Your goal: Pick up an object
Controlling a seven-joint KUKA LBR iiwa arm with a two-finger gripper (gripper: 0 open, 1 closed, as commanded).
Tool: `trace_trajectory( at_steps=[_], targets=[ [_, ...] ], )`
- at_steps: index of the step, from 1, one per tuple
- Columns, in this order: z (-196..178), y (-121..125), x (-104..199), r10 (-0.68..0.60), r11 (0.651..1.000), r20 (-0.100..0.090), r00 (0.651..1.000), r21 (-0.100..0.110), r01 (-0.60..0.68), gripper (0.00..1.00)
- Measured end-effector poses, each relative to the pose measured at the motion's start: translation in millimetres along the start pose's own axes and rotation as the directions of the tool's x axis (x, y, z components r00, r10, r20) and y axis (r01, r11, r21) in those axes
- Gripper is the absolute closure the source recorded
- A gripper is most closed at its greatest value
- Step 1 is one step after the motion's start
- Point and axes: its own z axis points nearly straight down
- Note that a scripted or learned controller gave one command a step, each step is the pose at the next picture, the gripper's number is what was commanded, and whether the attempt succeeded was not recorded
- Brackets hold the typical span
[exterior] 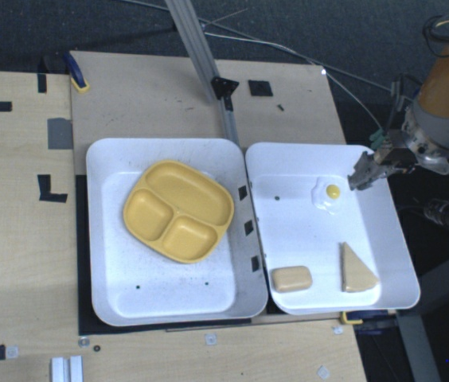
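The arm's dark two-finger gripper [365, 175] hangs over the right white bin's [384, 213] far right rim; how it is set I cannot tell. Just beside it lies a small white fried-egg toy with a yellow yolk [329, 192]. Flat and thin, it could slip on a grasp. A tan oblong block [291, 278] and a tan wedge [357, 269] lie near the front.

The arm [439, 106] is a thick rounded thing, with a dull orange band that gives way to a pale grey ring at the wrist. Below that sits a clutter of dark metal parts with a small teal-green piece among them. The gripper [362, 177] itself is black, narrow and angular.
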Motion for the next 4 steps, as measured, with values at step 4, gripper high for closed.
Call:
trace_trajectory(
  at_steps=[4],
  targets=[
    [34.1, 7.2, 215.7, -0.001, 1.000, 0.000, 1.000, 0.003, 0.001, 1.00]
  ],
)
